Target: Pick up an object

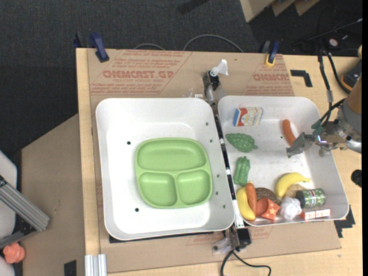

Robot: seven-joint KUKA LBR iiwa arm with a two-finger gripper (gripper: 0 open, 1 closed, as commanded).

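Cardboard-covered bench (pixel 144 68) on dark carpet (pixel 40 16) bears two shallow white bins (pixel 109 171); grey two-finger gripper (pixel 303 144) hovers right, its grip state unclear.

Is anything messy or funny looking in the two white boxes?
A little. The toy food in the right bin is heaped in its near corner: a banana, a can lying on its side, and a carrot crowd together. The green tray in the left bin sits neat and flat.
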